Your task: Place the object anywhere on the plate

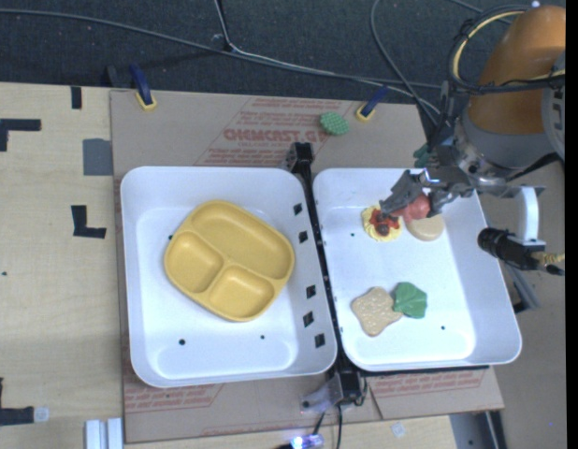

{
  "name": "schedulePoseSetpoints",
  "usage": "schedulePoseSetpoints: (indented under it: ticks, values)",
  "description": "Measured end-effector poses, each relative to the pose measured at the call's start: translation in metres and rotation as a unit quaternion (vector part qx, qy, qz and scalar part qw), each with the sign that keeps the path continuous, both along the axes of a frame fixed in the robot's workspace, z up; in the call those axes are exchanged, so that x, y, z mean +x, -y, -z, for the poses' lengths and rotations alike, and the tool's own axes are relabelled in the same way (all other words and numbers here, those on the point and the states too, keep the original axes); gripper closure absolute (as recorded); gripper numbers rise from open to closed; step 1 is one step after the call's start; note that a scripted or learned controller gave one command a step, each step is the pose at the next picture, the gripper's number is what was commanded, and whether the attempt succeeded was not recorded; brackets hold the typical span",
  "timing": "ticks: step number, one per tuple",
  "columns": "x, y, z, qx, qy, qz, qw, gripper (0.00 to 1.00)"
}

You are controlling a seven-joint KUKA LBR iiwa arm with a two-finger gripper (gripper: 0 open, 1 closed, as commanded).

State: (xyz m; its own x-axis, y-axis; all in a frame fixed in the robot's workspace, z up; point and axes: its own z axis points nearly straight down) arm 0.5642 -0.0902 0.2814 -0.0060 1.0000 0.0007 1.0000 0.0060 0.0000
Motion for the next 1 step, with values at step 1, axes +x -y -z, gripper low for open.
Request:
schedulePoseSetpoints:
  ticks: [1]
  values:
    - [0.0024,-0.0575,0.0008,0.0003,-0.001,0.0,1.0,1.0]
